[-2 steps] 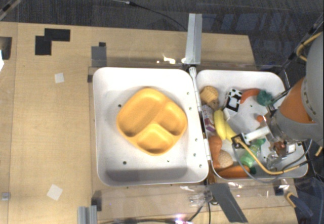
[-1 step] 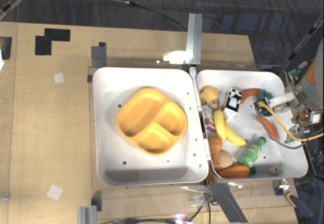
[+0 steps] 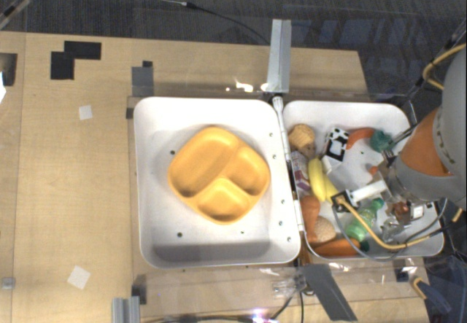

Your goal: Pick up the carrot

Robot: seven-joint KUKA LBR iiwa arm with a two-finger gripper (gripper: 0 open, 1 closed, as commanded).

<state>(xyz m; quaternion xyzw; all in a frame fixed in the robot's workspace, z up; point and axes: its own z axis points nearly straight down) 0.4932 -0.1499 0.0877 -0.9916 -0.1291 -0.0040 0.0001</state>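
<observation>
Left bin (image 3: 146, 168) on the desk (image 3: 66, 190): a yellow divided plate (image 3: 219, 172). Right bin (image 3: 387, 109): a banana (image 3: 319, 179) and other toys. The carrot (image 3: 337, 246) lies along the near wall, long axis left-right; which way its tip points cannot be told. The claw (image 3: 390, 216) hovers just right of it; its grip state cannot be told.

Glossy plastic yellow tray (image 3: 219, 172), matt wooden bench (image 3: 66, 190)

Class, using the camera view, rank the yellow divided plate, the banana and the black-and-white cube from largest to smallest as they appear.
1. Yellow divided plate, by far the largest.
2. Banana.
3. Black-and-white cube, smallest, though partly hidden.
</observation>
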